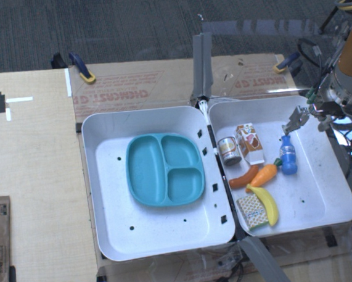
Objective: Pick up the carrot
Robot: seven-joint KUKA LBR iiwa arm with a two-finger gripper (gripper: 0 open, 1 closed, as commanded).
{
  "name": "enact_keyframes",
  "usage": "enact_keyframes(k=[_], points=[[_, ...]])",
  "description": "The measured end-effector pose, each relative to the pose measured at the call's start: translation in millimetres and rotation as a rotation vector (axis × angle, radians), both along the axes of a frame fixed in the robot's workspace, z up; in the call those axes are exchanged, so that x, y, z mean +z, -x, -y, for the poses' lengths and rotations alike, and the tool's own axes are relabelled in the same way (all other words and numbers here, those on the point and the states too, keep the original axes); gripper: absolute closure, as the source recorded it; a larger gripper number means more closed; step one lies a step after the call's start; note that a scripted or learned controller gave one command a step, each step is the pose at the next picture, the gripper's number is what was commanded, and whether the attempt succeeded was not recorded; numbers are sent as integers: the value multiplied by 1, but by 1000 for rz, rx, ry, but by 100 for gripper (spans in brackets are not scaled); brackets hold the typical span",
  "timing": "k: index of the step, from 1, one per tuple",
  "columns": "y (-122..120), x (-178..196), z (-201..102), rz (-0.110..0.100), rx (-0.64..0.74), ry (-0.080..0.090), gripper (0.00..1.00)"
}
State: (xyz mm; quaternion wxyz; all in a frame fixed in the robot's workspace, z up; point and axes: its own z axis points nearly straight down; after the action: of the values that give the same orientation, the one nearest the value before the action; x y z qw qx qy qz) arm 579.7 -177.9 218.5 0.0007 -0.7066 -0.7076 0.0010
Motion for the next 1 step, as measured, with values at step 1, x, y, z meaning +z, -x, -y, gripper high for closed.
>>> enact_keyframes(k=[1], points=[[-3, -26, -15, 0, 239, -1, 0]])
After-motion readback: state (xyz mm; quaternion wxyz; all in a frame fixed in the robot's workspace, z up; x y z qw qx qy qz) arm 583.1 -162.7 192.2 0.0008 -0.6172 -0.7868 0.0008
